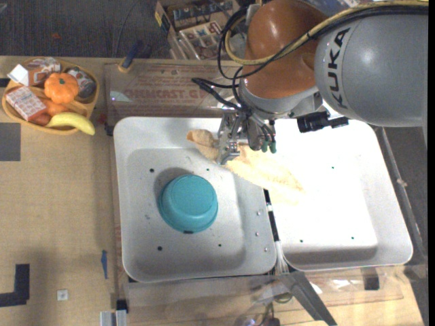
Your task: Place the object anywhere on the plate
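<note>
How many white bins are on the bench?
2. The left white bin holds the teal plate. The right white bin sits beside it, under the arm. The pale object lies across both, by the end effector.

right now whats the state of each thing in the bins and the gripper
teal plate: upside down, flat in the left bin, nothing on it
pale floppy object: draped across the rim between the bins, one end under the gripper, not on the plate
gripper: low over the object's left end, at the back of the left bin
right bin: holds the object's other end
</note>
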Tool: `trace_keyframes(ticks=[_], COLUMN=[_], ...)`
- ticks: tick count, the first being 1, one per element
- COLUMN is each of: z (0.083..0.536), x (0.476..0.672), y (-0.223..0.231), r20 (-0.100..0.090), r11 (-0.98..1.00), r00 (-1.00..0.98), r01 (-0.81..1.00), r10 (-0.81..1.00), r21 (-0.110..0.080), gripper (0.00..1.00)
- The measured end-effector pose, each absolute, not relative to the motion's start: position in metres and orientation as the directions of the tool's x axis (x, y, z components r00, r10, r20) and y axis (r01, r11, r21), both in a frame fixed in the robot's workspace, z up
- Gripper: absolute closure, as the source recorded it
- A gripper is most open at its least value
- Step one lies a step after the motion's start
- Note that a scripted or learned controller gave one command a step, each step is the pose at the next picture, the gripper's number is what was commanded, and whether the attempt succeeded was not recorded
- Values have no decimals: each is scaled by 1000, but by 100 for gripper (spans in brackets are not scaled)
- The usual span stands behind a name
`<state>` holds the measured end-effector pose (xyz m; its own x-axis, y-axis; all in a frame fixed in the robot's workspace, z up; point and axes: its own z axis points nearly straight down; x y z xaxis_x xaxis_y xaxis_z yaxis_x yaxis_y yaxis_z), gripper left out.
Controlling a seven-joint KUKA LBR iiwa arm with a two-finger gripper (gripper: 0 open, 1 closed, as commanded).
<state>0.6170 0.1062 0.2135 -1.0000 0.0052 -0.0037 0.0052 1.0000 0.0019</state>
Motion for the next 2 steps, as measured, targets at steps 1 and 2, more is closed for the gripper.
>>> trace_keyframes(ticks=[1,2], z=[224,225], x=[590,590], y=[148,148], r20=[-4,-4], r11=[1000,1000], r00=[-1000,-1000], r01=[-1,0], r10=[-1,0], r21=[2,2], gripper=[100,0])
